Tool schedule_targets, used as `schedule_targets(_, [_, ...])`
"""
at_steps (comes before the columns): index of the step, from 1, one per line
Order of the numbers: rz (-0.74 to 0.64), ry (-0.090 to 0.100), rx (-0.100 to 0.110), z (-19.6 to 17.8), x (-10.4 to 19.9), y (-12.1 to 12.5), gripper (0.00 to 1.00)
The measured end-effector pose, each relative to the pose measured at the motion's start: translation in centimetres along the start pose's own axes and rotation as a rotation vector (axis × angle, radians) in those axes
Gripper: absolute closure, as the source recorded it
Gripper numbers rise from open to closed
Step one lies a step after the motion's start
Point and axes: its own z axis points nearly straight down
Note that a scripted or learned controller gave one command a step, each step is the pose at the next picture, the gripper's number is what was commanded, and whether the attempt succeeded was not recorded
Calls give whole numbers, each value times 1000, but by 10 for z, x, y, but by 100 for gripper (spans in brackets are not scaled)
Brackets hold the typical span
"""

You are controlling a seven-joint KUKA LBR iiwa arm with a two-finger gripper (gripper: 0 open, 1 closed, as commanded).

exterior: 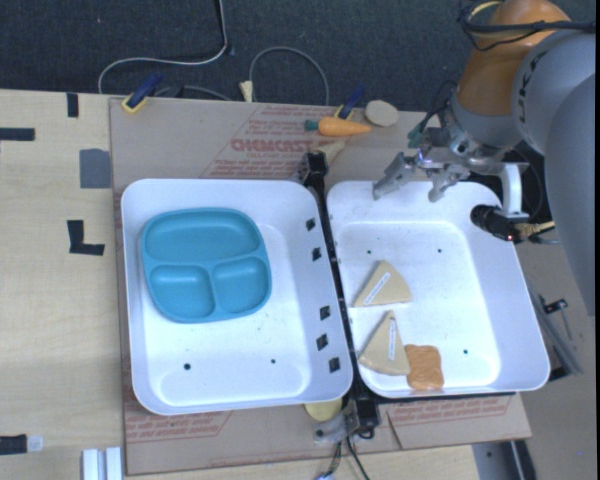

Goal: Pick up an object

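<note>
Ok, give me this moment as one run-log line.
gripper: open, nothing held, above right bin far rim | right bin: two sandwich wedges, nugget | left bin: blue divided plate | pick: not done

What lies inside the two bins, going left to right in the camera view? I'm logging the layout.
Blue divided plate → upper sandwich wedge → lower sandwich wedge → orange-brown nugget.

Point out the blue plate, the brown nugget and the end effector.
Blue plate (206,264): camera view, on the divider between its compartments.
Brown nugget (424,366): camera view, on its middle.
End effector (416,186): camera view, midway between the fingertips.
</note>
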Motion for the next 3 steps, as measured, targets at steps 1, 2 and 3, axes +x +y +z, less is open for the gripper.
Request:
schedule_targets(1, [1,-2,2,113,20,-83,0])
schedule_targets(2, [1,-3,-7,96,18,-78,100])
schedule_targets(3, [-7,-2,-42,-6,129,-98,100])
